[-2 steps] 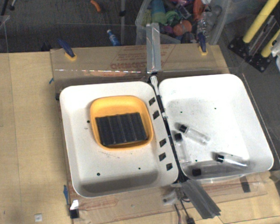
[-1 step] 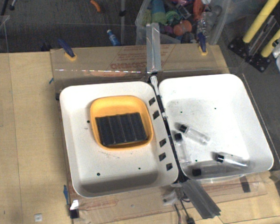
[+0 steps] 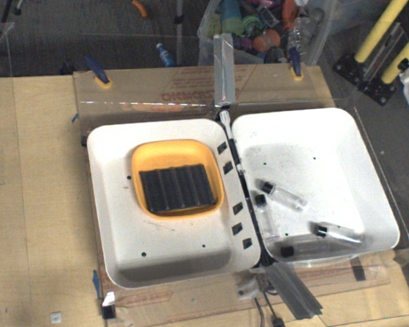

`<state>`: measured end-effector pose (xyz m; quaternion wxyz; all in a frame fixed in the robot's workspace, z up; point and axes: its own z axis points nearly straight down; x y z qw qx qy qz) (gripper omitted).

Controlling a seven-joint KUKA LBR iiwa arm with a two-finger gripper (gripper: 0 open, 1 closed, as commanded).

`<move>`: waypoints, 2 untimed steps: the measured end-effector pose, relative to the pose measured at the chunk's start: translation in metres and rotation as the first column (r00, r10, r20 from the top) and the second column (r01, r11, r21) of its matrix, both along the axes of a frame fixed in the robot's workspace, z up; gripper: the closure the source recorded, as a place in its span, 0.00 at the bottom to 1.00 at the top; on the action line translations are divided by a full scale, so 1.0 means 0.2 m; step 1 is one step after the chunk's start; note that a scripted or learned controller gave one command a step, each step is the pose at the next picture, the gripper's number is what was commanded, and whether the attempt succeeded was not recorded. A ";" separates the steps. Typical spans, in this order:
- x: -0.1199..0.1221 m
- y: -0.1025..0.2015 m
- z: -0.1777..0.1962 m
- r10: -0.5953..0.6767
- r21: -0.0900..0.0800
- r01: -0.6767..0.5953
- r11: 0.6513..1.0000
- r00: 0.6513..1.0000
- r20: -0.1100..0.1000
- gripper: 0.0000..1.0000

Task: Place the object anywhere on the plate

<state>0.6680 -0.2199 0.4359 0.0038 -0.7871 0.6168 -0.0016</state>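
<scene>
Left white shallow bin [image 3: 118, 220], centre: dark ribbed rectangular block [image 3: 177, 187] lies flat on orange rounded plastic plate [image 3: 173, 151], long axis crosswise; jaw state cannot be told.

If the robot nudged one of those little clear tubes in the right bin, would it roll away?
Probably. The clear tube looks round and slim, lying flat on the smooth white bin, so it would likely roll sideways. It seems light and perhaps slippery to pinch.
</scene>
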 end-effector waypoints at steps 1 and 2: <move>0.00 0.02 0.00 0.363 -0.002 -0.363 0.932 0.932 -0.001 1.00; 0.00 0.03 0.00 0.467 -0.005 -0.467 0.884 0.884 -0.001 1.00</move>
